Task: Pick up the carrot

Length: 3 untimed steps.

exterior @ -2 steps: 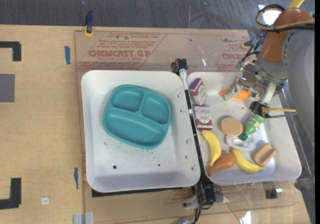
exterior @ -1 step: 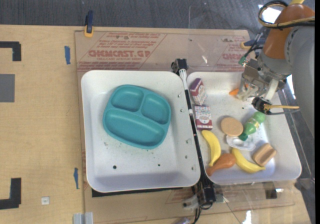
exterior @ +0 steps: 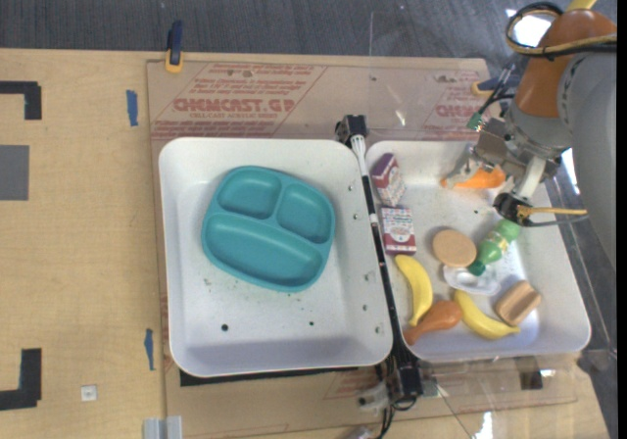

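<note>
Gripper (exterior: 487,165): at the upper right of the frame, hanging over the top of the right bin (exterior: 573,315); I see it right at the carrot, but I cannot tell from my view how it is set or whether it has hold of anything.

Carrot (exterior: 477,179): orange, lying near the top edge of the right bin, pointed end toward the left, its right end tucked under the gripper body.

Items I log around it, right bin:
- small carton (exterior: 384,175) at the upper left of that bin, against the divider; a red and white packet (exterior: 397,228) just below it.
- round tan biscuit (exterior: 455,249) mid-bin, below the carrot, apart from it.
- green bottle (exterior: 495,245) just right of the biscuit, tilted, close under the gripper.
- two bananas (exterior: 417,285), one on the left side and one at the lower right, with an orange-brown piece (exterior: 434,320) between them.
- bread roll (exterior: 516,303) at the lower right corner.

Left bin (exterior: 186,329): teal divided plate (exterior: 268,227), centre.

Nearest clutter I note to the carrot: the green bottle and the biscuit, both lower in the frame.
</note>
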Each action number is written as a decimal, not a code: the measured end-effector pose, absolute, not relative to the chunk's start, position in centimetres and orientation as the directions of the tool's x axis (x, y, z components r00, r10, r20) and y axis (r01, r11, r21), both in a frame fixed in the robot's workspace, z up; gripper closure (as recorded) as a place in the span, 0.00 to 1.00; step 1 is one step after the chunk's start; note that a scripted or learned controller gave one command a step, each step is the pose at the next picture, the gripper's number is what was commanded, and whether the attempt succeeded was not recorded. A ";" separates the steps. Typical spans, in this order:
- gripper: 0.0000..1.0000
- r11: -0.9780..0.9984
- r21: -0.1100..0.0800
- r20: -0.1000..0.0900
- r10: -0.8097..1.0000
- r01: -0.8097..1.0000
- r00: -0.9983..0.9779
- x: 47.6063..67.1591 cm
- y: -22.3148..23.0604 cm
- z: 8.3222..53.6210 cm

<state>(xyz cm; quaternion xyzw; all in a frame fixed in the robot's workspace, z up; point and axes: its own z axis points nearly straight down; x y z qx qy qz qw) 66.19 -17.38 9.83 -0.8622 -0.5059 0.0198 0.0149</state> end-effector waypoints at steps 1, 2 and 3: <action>0.00 -0.328 -0.025 0.016 0.945 0.944 0.328 65.5 -20.3 8.9; 1.00 -0.323 -0.004 0.006 0.946 0.946 0.323 65.8 -20.5 10.0; 1.00 0.008 0.009 -0.003 1.000 1.000 -0.008 63.4 -19.9 8.9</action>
